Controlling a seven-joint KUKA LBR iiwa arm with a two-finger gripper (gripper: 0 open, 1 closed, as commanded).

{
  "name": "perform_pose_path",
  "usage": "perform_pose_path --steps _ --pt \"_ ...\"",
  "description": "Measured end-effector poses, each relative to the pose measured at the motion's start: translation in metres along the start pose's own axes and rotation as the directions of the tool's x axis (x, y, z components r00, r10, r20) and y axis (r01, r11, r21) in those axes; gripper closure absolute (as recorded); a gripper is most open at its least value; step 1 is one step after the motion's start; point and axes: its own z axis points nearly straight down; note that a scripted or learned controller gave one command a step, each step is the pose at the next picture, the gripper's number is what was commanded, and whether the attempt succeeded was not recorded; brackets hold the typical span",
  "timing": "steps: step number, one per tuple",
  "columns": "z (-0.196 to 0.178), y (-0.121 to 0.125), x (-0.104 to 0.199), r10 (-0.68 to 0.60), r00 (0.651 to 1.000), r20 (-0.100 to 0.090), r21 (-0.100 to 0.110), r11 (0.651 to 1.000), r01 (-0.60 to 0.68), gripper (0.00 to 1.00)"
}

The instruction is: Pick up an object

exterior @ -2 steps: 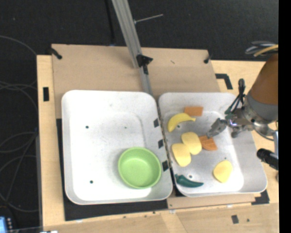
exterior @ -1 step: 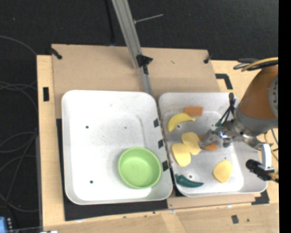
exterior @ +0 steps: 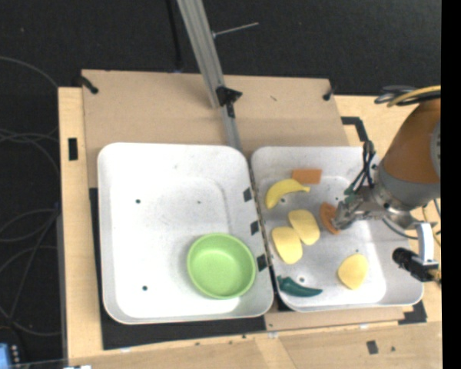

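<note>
The right bin [exterior: 384,283] holds a yellow banana [exterior: 283,191], an orange block [exterior: 306,177], two pale yellow oval pieces [exterior: 303,226] [exterior: 286,244], a yellow lemon-like piece [exterior: 353,270], a dark green pepper [exterior: 298,287] and a small brown-orange piece [exterior: 328,217]. My gripper [exterior: 344,212] reaches in from the right and hangs low over the bin, right against the brown-orange piece. The wrist hides how that piece sits under it.
A green bowl [exterior: 221,264] stands in the left bin [exterior: 138,183] near its front right corner. A grey metal pole [exterior: 203,48] rises from the back of the bench between the bins. The arm's orange band [exterior: 415,148] hangs over the right bin's right edge.
</note>
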Motion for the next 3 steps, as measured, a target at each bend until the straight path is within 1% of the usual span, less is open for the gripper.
perform_pose_path --steps 1,2,3 --pt "-0.064 0.001 -0.006 -0.005 1.000 0.003 -0.005 1.000 0.005 1.00" --pt "-0.115 0.002 -0.007 -0.010 1.000 0.002 0.000 1.000 0.010 1.00" --pt "-0.122 0.007 0.037 -0.011 1.000 -0.001 0.002 1.000 0.011 1.00"
